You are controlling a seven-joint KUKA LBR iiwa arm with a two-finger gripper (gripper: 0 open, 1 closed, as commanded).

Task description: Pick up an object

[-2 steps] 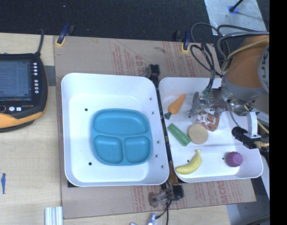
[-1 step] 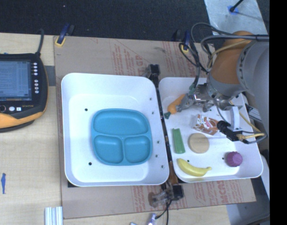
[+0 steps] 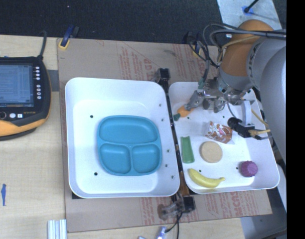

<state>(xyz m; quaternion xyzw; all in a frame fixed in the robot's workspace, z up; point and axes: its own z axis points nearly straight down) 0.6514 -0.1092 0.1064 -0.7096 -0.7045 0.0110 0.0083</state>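
Observation:
My gripper (image 3: 204, 100) hangs low over the far end of the right bin (image 3: 264, 183), reaching in from the right under the orange band. Just to its left, by the bin's left wall, lies a small orange piece (image 3: 183, 113). A red and white packet (image 3: 219, 132) lies a little in front of the gripper. Nearer the front are a green bar (image 3: 186, 149), a tan round disc (image 3: 211, 152), a yellow banana (image 3: 206, 179) and a purple object (image 3: 248, 169). I see nothing held in the gripper.
The left bin (image 3: 80, 98) holds a blue divided plate (image 3: 129, 144). A tablet-like pendant (image 3: 18, 96) lies on the bench at the far left. The bins' shared walls run between them at the middle.

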